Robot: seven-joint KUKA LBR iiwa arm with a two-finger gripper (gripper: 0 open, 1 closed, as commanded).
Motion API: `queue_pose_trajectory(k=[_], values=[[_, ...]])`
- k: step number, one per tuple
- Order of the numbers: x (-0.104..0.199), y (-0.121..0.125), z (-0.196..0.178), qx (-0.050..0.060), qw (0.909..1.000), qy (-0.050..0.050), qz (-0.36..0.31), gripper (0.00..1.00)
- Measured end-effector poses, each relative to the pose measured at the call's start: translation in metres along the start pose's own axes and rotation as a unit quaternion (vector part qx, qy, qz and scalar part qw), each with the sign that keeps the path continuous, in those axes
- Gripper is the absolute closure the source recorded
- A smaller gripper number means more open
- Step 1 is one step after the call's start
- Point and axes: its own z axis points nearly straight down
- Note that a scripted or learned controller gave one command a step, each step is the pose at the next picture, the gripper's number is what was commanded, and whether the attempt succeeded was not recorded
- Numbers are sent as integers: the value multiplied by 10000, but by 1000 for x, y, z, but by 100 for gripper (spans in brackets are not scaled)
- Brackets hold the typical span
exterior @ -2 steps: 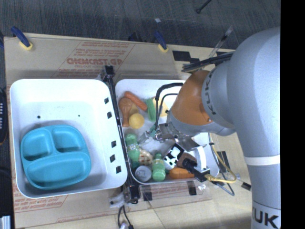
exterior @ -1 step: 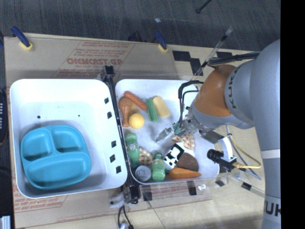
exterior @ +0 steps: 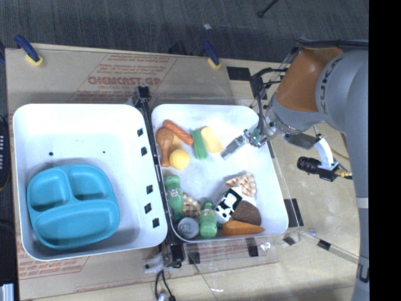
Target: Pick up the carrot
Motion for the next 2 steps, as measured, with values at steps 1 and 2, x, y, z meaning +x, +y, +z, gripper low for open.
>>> queue_pose_trajectory(k=[1, 2], values=[[-3, 6, -78, -15, 9985, -12, -550, 0], [78, 1, 70, 16, 9964, 35, -848, 0]])
